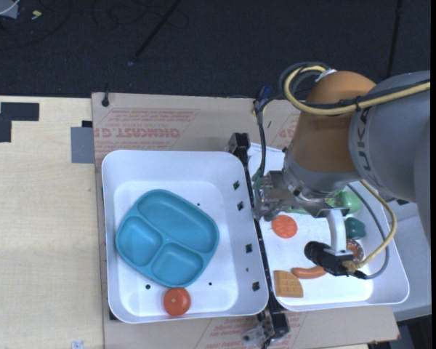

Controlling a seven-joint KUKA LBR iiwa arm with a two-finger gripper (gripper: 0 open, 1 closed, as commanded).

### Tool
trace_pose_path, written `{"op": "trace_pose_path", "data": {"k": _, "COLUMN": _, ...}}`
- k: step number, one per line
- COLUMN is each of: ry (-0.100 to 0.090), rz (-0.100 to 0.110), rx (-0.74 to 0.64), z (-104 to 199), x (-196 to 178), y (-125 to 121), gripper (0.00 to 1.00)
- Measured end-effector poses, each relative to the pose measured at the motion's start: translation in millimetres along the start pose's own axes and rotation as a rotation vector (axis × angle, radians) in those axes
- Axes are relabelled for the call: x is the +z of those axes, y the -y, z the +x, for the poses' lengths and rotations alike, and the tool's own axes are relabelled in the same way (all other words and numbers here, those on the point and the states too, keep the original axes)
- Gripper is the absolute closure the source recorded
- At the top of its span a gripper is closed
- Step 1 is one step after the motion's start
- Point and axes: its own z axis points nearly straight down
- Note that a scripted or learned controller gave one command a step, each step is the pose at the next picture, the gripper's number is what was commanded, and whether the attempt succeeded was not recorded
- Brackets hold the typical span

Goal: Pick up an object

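Note:
My gripper (273, 206) hangs low over the left part of the right bin (389, 294), under the grey wrist with its orange band. Just below it lies a round orange-red object (284, 227), close to the gripper; I see nothing held. Toward the front of that bin lie a tan waffle square (288, 284) and an orange sausage (308, 272). A teal object (356, 227) and a green object (346, 200) peek out beside the arm, which hides the bin's back part.
The left bin (110, 195) holds a blue divided plate (167, 236) and a red ball (176, 301) near its front wall. A raised divider (251, 224) runs between the two bins. Bare wooden bench (36, 224) lies to the left.

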Motion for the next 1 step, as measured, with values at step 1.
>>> {"op": "trace_pose_path", "data": {"k": 1, "ry": 0.002, "rz": 0.0, "rx": 0.003, "z": 26.2, "x": 15.3, "y": -23.5, "gripper": 1.0}}
